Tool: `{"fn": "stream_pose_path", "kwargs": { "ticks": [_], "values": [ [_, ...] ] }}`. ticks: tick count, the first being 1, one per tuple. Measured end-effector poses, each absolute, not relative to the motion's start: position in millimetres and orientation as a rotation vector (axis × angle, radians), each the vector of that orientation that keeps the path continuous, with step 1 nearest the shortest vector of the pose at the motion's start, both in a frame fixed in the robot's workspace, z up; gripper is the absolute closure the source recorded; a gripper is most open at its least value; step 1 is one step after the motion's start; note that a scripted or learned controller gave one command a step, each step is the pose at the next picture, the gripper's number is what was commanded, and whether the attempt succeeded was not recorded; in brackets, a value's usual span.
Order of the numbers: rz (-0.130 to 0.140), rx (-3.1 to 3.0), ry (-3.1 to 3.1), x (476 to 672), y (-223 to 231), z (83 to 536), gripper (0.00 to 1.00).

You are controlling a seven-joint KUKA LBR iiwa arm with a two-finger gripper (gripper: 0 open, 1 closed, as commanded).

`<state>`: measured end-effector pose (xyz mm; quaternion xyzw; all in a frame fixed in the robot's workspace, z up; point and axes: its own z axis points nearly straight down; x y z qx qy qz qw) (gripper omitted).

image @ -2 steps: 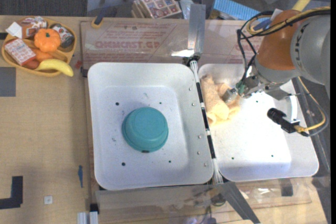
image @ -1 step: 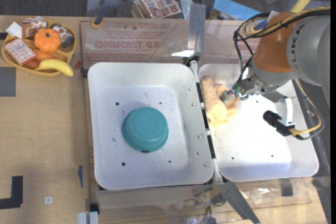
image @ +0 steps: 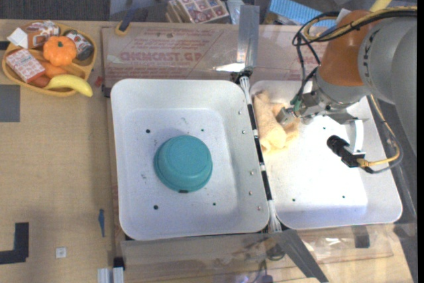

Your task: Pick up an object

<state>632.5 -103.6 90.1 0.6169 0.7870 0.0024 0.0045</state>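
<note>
We see the pincer (image: 289, 114) low over the upper left part of the right bin (image: 344, 199), at the end of the grey arm (image: 391, 56) with its orange band (image: 344, 53). Whether it is apart or together we cannot tell. Its tip is at a pale yellowish soft object (image: 270, 126) that lies along the bin's left wall; we cannot tell whether the two touch. A black cable part (image: 344, 150) hangs over the same bin.

We count two white bins. The left bin (image: 132, 109) holds one teal bowl (image: 183, 163), upside down, near its middle and well apart from the pincer.

Both bins rest on a brown counter (image: 53, 175). At its far left corner stands one yellow dish (image: 13, 68) with toy food: one small orange pumpkin (image: 59, 50), one banana (image: 70, 83), and some little boxes. A cardboard sheet (image: 169, 53) lies behind the left bin. Beyond the counter we see a dark floor, cables, a printed box (image: 197, 3) and a blue pad (image: 295, 10).
</note>
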Motion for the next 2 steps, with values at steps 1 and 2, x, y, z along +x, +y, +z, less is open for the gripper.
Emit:
{"fn": "stream_pose_path", "kwargs": {
  "ticks": [1, 2],
  "values": [
    [0.015, 1.930, 2.461, 634.2, -103.7, 101.9, 1.00],
    [0.014, 1.930, 2.461, 634.2, -104.1, 102.0, 0.00]
  ]
}}
